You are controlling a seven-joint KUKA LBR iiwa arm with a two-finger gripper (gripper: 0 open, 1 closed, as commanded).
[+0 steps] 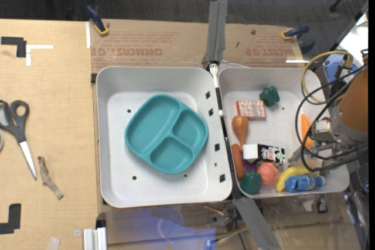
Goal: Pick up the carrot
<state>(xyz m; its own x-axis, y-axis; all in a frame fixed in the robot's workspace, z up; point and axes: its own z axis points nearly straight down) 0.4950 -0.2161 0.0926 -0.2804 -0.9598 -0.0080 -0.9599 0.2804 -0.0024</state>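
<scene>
Closest to the lens is the arm's wrist, its orange band [357, 105] bulking at the right edge with cables looped around it, and below that the gripper [321, 137] hangs over the right-hand wall of the right bin [263, 69]. Cables and housing mask its tip, so I cannot tell whether the pincer is spread or pressed together, and I see nothing held in it. Just beside it, on its left, lies the carrot [305, 129], an orange sliver against that same wall, partly hidden behind a black cable. Working outward, a yellow banana [289, 176] and a blue bottle [306, 183] lie along the near wall, then a pink ball [268, 173], a green pepper [251, 183], a black-and-white carton [267, 153], a red sausage [237, 162] and a brown drumstick [239, 125]. Farther off sits the left bin [111, 143] with a teal divided plate [167, 133]. By my reading the pick is not yet made: the approach looks nearly complete, while closing on the carrot and lifting it clear remain.
</scene>
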